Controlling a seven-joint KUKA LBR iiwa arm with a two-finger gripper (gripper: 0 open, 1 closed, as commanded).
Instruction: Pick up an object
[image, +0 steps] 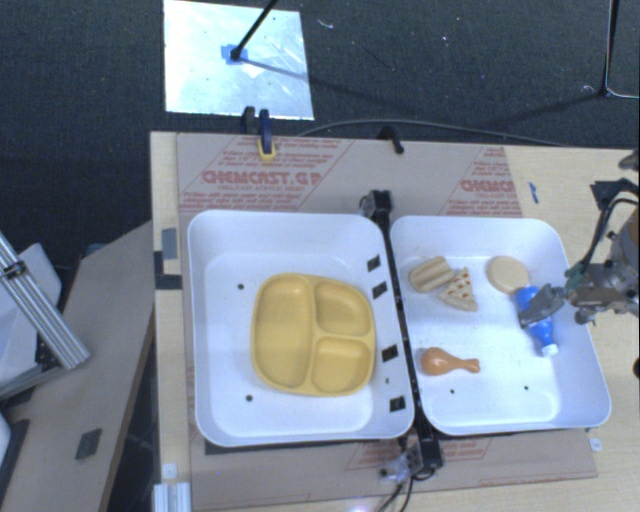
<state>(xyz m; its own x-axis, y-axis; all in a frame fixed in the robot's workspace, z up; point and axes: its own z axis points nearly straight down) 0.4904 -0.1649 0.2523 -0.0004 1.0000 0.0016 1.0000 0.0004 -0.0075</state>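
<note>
Drumstick (448, 362) foreground; gripper (577, 292) low beside blue bottle (538, 317).

Two white bins sit side by side on the bench. The left bin (215, 300) holds a yellow divided tray (312, 333) at its centre. In the right bin (500, 400), a bread roll (430, 272) lies at about 10 o'clock, with a pizza slice (460, 290) touching it on its right, and a round tan cookie (508, 273) at 1 o'clock. A drumstick (448, 362) lies near 7 o'clock. At 3 o'clock, a blue and white bottle (538, 320) lies tilted, just beside the gripper (578, 290) reaching over the rim.
</note>
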